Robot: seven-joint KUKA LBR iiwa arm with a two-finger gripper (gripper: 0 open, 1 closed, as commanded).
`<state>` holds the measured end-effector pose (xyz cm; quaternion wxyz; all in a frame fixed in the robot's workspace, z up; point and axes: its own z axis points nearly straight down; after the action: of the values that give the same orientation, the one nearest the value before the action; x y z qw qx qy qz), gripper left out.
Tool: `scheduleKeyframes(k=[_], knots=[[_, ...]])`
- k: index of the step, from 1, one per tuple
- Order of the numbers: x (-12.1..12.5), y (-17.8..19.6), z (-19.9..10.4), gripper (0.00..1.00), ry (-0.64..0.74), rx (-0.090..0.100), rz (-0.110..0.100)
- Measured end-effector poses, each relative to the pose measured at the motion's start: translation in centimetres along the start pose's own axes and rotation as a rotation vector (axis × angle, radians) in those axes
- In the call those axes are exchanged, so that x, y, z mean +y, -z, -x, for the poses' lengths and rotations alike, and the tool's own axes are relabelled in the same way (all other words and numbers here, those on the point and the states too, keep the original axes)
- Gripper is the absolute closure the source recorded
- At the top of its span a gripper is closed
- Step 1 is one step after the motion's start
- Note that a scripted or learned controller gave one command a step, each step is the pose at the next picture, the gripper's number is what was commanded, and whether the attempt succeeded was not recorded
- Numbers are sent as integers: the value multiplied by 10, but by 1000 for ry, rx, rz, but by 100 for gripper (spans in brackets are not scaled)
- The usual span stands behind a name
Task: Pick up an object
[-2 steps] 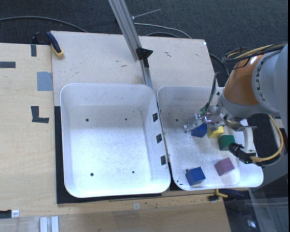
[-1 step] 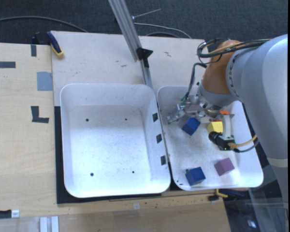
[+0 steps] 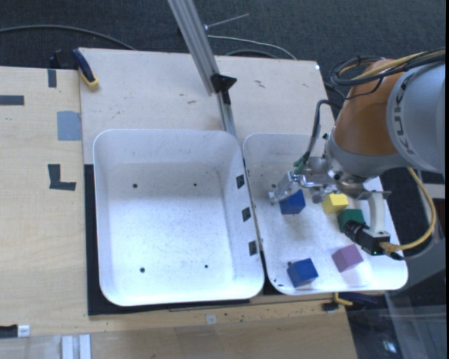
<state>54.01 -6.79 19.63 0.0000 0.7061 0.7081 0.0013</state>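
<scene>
1. the end effector (image 3: 286, 188) is hovering low in the right bin (image 3: 263, 155); i cannot tell how it is set.
2. a blue cube (image 3: 292, 203) is sitting right beneath it.
3. the yellow cube (image 3: 334, 202) is crowding just beside, likely causing a nudge or slip.

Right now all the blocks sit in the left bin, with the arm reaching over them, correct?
Not quite. The camera view shows the blocks in the right bin, not the left: two blue blocks, a yellow one, a green one and a purple one. The arm does reach over them.
</scene>
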Motion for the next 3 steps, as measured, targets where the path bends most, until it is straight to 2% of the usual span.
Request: scheduleKeyframes(k=[1, 2, 3], knots=[[28, -87, 19, 0, -2, -3, -3], [65, -106, 32, 0, -1, -2, -3], [120, -104, 32, 0, 1, -2, 0]])
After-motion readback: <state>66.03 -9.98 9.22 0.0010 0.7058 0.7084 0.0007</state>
